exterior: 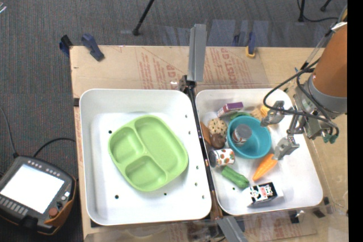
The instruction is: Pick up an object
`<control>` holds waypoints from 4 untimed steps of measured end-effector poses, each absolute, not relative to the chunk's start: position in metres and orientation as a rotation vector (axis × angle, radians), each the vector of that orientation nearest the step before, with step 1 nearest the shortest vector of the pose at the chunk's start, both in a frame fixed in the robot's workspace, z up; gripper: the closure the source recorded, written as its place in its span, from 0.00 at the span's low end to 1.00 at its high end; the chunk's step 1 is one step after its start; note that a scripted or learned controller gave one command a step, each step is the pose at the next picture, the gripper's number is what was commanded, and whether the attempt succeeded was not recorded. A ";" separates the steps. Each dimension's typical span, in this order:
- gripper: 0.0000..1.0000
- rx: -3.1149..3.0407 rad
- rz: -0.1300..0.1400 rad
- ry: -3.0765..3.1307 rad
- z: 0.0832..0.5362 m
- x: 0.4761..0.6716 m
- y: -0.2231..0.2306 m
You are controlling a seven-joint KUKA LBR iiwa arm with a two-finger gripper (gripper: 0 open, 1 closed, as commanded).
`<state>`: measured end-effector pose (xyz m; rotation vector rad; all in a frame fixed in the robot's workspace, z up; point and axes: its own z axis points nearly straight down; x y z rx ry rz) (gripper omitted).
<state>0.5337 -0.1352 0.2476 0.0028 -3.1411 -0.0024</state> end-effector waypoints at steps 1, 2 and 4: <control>0.00 0.098 -0.003 -3.141 0.087 0.522 -0.179; 1.00 0.112 -0.003 -3.147 0.099 0.525 -0.175; 0.00 -0.346 -0.002 -3.124 0.088 0.515 -0.161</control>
